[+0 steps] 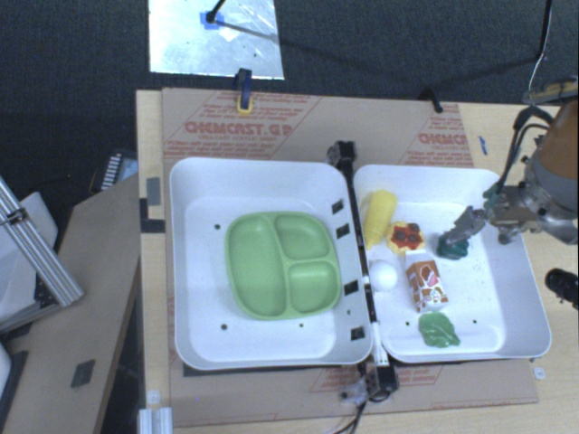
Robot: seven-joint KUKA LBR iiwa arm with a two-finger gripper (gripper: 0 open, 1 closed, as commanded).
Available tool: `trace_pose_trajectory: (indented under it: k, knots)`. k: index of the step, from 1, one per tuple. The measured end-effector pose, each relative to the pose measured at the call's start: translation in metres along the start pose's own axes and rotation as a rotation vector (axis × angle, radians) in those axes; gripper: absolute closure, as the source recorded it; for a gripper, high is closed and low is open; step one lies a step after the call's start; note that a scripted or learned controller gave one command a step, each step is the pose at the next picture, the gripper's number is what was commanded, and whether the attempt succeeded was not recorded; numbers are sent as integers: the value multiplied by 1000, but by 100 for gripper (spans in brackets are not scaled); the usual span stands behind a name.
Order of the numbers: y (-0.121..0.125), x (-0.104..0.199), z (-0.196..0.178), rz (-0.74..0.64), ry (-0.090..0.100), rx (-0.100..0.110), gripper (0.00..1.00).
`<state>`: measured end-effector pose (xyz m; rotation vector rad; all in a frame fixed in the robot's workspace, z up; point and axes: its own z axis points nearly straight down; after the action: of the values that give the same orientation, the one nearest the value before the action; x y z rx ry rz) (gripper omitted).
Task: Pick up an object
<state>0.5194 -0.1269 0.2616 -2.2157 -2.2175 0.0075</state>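
Left bin [194, 242]: green divided plate [280, 265], centred. Right bin [520, 319] holds my candidates along its left wall — yellow piece [378, 213], white ball [384, 276], small carton [425, 283]. Gripper [463, 231] over the teal object [452, 247] — spread or pinching, I cannot tell.

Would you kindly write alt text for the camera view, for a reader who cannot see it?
A robot arm reaches from the right into the right bin, its hand low over a teal object. Nearby lie a yellow corn, a white ball, a small carton and a green piece. The left bin holds a green divided plate.
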Motion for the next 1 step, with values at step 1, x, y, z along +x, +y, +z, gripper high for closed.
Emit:
trace_pose_trajectory:
  k: [1]
  knots:
    - [2,0,-5,-2,-2,-10,0]
